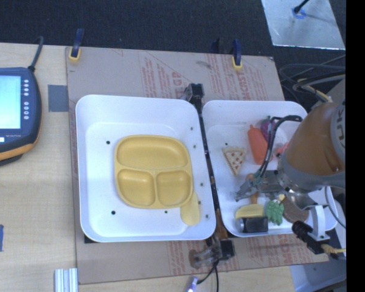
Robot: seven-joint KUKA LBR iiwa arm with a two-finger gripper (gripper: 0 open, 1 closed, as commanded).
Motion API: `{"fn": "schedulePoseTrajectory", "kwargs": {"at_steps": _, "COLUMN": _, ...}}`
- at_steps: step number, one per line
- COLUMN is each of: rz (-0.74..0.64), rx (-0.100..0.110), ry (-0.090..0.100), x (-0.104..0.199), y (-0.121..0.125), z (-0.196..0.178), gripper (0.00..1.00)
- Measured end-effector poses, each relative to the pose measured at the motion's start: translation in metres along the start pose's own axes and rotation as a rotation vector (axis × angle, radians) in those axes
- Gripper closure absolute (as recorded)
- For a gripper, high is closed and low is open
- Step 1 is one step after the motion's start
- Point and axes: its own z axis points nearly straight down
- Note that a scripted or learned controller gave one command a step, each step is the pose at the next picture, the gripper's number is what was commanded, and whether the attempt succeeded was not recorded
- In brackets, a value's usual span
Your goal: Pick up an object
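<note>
Left bin [85, 163]: yellow plastic divided plate [153, 170], too wide to pinch. Right bin [218, 117], I'm eyeing the tan waffle-patterned toy wedge [233, 160] mid-bin: light, stiff, prob grab across its flat sides. Gripper [248, 190] just near of it, fingers' state I can't tell.

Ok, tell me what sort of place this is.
Probably a robotics lab test bench: two white bins sit on clamped cardboard, a robot arm reaches over toy food, and a teach pendant lies alongside.
</note>
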Motion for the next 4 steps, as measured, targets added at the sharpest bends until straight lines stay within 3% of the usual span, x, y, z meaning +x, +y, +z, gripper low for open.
{"fn": "schedulePoseTrajectory", "kwargs": {"at_steps": 1, "rz": -0.004, "rx": 0.007, "ry": 0.0, "x": -0.001, "y": -0.001, "z": -0.006, "gripper": 1.0}}
{"fn": "schedulePoseTrajectory", "kwargs": {"at_steps": 2, "rz": -0.004, "rx": 0.007, "ry": 0.0, "x": -0.001, "y": -0.001, "z": -0.006, "gripper": 0.0}}
{"fn": "schedulePoseTrajectory", "kwargs": {"at_steps": 3, "rz": 0.007, "rx": -0.006, "ry": 0.0, "x": -0.029, "y": 0.041, "z": 0.014, "gripper": 0.0}}
{"fn": "schedulePoseTrajectory", "kwargs": {"at_steps": 4, "rz": 0.008, "rx": -0.004, "ry": 0.001, "x": -0.01, "y": 0.02, "z": 0.014, "gripper": 0.0}}
